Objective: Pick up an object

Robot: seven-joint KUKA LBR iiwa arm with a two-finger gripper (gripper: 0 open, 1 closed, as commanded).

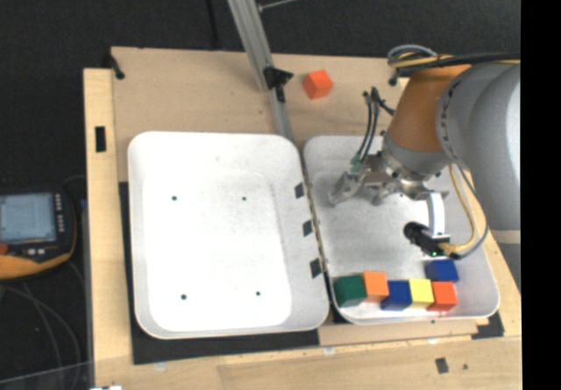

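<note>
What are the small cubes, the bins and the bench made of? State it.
Cubes: likely painted wood or plastic; solid matte colours.
Bins: probably white plastic; moulded rounded corners, slightly scuffed surface.
Bench: seemingly wood or fibreboard; flat, tan, matte.

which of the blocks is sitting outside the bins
The orange block on the bare bench top beyond the bins; the other blocks sit clustered along the right bin's near edge.

Even overhead light — slightly soft
</note>
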